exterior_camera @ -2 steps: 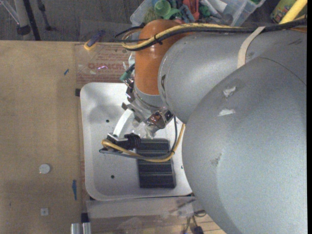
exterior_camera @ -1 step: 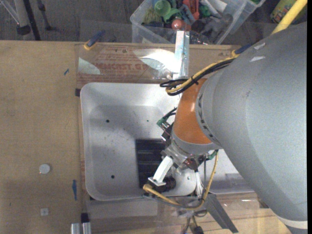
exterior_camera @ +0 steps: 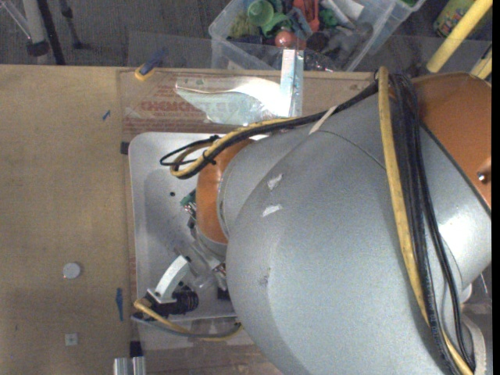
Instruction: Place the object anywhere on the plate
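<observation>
My grey arm [exterior_camera: 336,248] covers most of the view and hangs low over the white bin [exterior_camera: 148,209]. The orange wrist band [exterior_camera: 209,198] and the gripper [exterior_camera: 205,276] sit over the bin's near half, mostly hidden under the arm. A small green thing [exterior_camera: 188,202] peeks out at the edge of the wrist; I cannot tell what it is. The arm hides the rest of the bin's floor.
A clear tub of coloured toys [exterior_camera: 312,14] stands behind the bench. A shiny plastic sheet [exterior_camera: 226,100] lies at the bin's far side on cardboard. The bare wooden bench [exterior_camera: 62,170] spreads to the left, with a small white disc [exterior_camera: 71,270] on it.
</observation>
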You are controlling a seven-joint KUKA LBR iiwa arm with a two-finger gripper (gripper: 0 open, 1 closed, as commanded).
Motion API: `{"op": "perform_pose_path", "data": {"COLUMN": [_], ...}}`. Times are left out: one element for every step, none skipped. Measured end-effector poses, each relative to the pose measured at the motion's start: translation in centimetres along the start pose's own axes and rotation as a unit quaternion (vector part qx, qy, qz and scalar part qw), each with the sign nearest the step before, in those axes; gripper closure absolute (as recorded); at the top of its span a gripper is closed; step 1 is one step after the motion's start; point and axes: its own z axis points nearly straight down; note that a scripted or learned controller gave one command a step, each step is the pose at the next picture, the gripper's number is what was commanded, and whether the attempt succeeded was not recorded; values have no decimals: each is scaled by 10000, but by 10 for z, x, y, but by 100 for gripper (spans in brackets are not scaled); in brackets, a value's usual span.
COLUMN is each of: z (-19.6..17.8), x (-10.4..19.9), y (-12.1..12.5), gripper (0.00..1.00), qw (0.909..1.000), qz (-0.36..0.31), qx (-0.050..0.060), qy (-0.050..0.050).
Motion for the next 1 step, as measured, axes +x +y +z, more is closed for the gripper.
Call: {"op": "perform_pose_path", "data": {"z": [-98], "x": [33], "y": [22], "gripper": [100], "qw": [10000], "qz": [34], "qx": [-11], "qy": [-4]}}
